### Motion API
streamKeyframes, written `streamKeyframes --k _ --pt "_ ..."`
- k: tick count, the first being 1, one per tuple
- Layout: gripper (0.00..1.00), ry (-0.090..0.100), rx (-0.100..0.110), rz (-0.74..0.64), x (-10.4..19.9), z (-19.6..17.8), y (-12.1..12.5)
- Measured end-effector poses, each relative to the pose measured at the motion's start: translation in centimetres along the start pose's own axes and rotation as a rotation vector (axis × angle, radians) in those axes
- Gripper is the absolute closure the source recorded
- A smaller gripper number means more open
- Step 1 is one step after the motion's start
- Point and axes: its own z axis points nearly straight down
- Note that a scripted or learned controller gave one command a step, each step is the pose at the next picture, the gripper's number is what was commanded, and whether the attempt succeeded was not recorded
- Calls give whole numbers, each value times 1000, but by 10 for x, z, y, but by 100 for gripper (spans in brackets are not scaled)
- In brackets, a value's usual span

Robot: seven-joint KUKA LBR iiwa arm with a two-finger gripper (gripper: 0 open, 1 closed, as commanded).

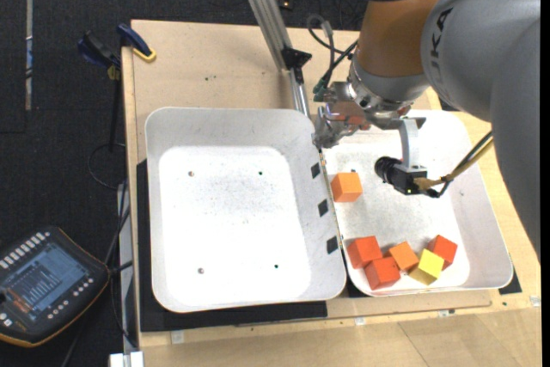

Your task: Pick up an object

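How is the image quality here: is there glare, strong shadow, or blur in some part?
In the camera view, light is even; the left bin looks bright but not washed out; blocks such as the lone orange cube are sharp with soft shadows; the arm, nearest the lens, looks slightly soft.

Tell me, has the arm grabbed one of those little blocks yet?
Not yet. The tool hangs over the right bin's upper-left corner, holding nothing visible. An orange block lies just below it; four more blocks cluster at the bin's near edge. The whole pick remains.
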Motion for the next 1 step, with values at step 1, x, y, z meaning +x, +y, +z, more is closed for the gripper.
streamKeyframes --k 1 --pt "100 1 -1 -1 50 -9 -24"
